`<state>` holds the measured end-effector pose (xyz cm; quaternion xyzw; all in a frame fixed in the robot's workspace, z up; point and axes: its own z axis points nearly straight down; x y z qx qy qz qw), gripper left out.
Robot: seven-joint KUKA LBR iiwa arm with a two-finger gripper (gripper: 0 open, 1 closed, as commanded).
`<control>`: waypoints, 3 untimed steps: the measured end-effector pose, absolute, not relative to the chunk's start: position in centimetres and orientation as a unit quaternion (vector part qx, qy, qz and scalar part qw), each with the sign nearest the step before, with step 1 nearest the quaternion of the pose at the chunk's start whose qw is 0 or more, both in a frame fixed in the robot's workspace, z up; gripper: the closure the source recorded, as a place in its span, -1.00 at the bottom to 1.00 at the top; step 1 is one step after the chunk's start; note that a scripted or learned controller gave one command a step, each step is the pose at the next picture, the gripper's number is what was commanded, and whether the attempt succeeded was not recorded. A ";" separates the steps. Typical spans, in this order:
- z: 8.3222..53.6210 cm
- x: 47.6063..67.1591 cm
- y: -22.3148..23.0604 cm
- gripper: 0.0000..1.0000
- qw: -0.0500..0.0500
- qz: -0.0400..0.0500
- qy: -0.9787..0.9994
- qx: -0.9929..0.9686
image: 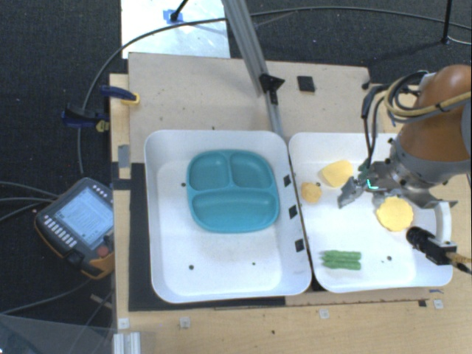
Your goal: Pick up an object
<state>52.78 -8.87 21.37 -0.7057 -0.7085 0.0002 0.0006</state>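
Pincer (352, 192) over right bin (324, 271), finger state unreadable; yellow piece (336, 173) just far-left of it, small yellow piece (312, 192) left, yellow disc (394, 214) right, green beans (341, 259) nearer, teal divided plate (233, 192) in left bin (166, 271).

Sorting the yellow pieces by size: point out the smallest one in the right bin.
The smallest is the little round yellow piece near the bin's left wall. The yellow piece above it and the yellow disc to its right are both clearly bigger.
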 end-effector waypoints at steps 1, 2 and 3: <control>21.5 52.9 -8.9 -1.00 0.000 -0.001 -0.709 -0.706; 15.4 52.4 -9.0 -1.00 0.000 0.000 -0.708 -0.707; 11.3 52.7 -9.4 -1.00 0.000 0.000 -0.707 -0.707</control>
